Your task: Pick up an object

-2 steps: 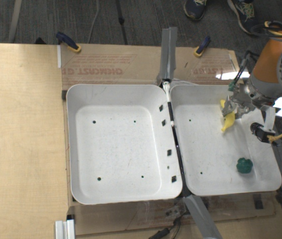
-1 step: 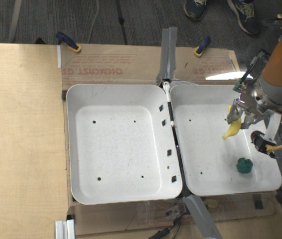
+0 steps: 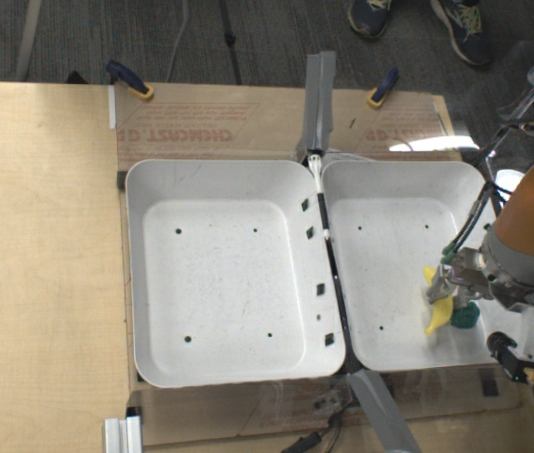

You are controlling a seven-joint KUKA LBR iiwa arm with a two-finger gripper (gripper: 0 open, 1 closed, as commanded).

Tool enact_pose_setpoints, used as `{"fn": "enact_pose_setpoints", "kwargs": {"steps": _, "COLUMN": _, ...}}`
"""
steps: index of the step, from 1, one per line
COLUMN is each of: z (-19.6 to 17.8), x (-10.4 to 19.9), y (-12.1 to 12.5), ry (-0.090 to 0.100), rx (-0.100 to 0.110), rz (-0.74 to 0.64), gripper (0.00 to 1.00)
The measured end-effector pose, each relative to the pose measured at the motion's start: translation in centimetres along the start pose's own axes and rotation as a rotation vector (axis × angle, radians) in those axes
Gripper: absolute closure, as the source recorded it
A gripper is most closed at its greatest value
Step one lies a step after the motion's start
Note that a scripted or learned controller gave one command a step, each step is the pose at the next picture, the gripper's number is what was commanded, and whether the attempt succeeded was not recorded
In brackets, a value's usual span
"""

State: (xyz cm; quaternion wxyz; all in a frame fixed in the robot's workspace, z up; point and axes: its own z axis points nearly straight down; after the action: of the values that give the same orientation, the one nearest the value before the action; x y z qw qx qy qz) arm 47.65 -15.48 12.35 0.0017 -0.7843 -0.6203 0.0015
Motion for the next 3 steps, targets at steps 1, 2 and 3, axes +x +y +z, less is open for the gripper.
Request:
{"fn": "enact_pose_setpoints", "kwargs": {"steps": 1, "z": -6.9, "x": -4.3, "y": 1.0, "ry": -0.001, "rx": -0.002, "rz": 0.501, "gripper": 1.0}}
{"fn": "enact_pose_setpoints", "kwargs": {"steps": 2, "z": 2.6, "x": 5.9, "y": -1.4, "ry": -0.001, "rx": 0.001, "rz": 0.6, "gripper": 1.0}}
{"fn": "enact_pose_setpoints", "kwargs": {"steps": 3, "z": -8.0, "x": -2.2, "y": 0.6, "ry": -0.001, "rx": -0.003, "rz": 0.065, "gripper": 1.0}}
